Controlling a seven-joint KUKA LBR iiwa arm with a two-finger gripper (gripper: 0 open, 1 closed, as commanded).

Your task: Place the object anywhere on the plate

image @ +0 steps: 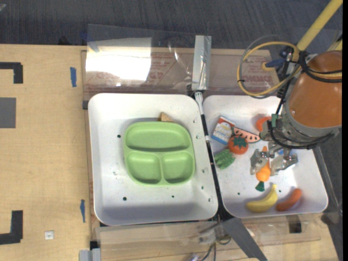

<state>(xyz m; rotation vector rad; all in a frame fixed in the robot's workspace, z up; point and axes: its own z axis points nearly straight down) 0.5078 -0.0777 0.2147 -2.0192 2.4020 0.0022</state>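
1. Claw (270, 165): metal two-finger gripper on the grey arm w/ orange band, low over the right shallow white bin (315, 200). A small orange carrot-shaped toy w/ green tip (263, 175) sits right at its fingertips, but I can't tell if the jaws are open or clamped on it; too small and cluttered to read.
2. Task obj: judging by the claw's position, prob. that carrot toy. It's directly under/at the claw, apparently low in the bin, not over the plate.
3. Goal: green plastic three-compartment plate (159, 151), well to the claw's left, in the left white bin (103, 162). Centred there, so any drop across the divider should land on it. A small tan scrap (165, 117) peeks from behind the plate's far rim.
4. Clutter near claw, which explains the tight vertical approach: yellow toy banana (263, 200) just below it; red-orange sausage-shaped toy (289, 199) below-right; red tomato-like toy (237, 144) and green leafy toy (223, 159) to its left; white-and-blue carton (222, 130) and red watermelon-slice toy (247, 135) up-left.
5. Stage, my guess: at the pick, transfer not yet done.
6. Risk: fingers may catch the banana or close on nothing.
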